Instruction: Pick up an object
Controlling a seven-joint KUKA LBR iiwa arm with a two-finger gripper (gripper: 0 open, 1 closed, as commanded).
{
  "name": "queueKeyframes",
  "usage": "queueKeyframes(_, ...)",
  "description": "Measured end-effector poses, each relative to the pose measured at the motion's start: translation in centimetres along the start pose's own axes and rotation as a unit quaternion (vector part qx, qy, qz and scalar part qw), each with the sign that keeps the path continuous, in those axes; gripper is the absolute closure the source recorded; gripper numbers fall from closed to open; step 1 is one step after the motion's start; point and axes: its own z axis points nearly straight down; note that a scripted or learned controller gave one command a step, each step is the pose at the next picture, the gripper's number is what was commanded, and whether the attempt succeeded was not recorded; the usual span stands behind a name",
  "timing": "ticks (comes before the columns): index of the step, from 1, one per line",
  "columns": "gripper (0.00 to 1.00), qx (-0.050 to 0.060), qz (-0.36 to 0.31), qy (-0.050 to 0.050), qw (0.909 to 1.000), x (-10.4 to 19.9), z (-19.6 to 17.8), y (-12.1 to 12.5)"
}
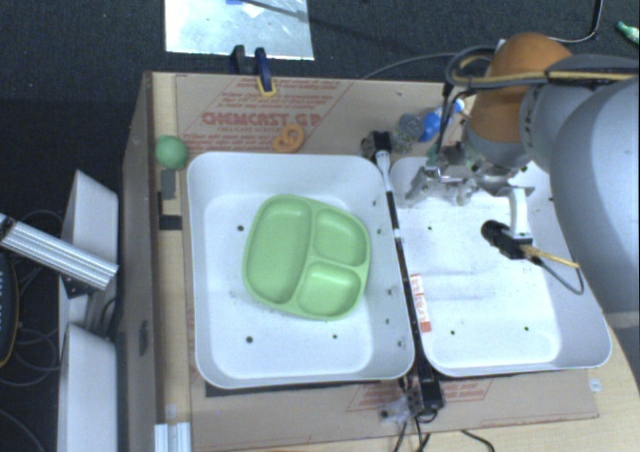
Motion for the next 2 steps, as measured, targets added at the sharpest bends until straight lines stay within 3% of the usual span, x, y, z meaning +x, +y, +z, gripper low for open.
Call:
queueKeyframes(1,1.0,-0.002,-0.001,0.0,1.0,-0.02,-1.14,0.12)
queueKeyframes(2,0.0,-0.002,-0.001,0.0,1.0,-0.02,-1.13,0.11)
